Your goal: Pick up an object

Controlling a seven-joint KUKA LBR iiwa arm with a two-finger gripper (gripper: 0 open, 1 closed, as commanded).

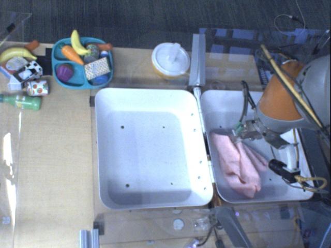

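Across the pale wooden tabletop (51, 154) two shallow white bins are set side by side, the left bin (150, 148) toward 9 o'clock of the right bin (222, 107), with their rims nearly touching along a narrow seam. Dark carpeted floor (129, 9) is seen beyond the tabletop at 12 o'clock. A pink cloth (237, 163) is lying crumpled in the right bin, against its left wall. The end effector (247, 132) is seen just above the cloth's upper end, toward 1 o'clock of it; whether it is open or closed cannot be told, since its tip is small and blurred and merges with the cloth's edge. The grey arm (316, 94) with its orange band (279, 99) is cut off at the frame's 3 o'clock edge. At 10 o'clock a blue tray (56, 76) of toy food is placed on the tabletop, with a banana (15, 52), a green bottle (23, 102) and small boxes beside it, their details too small to be made out. A white lidded container (170, 59) is set at 12 o'clock of the left bin. Cables (305, 180) trail over the right bin's far side.
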